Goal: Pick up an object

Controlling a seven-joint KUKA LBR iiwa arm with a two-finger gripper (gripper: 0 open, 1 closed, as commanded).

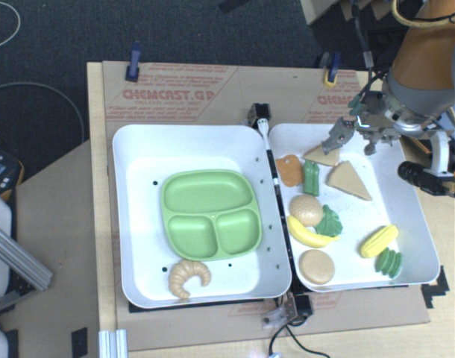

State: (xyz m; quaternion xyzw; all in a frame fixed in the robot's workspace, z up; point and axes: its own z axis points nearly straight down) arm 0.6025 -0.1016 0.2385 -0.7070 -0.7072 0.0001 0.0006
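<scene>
Gripper above the far part of the right bin

The spread grey two-finger gripper hangs over a pale tan cheese-like wedge in the right shallow white bin, holding nothing; a bigger tan wedge lies near.

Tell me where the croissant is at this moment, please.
The croissant lies in the left bin, near its front edge, just below the green divided tray.

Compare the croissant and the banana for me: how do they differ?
The croissant is tan and ridged; the banana is smooth yellow. The croissant lies alone beside the green tray in the left bin; the banana sits crowded among other food in the right bin. Both are curved.
</scene>
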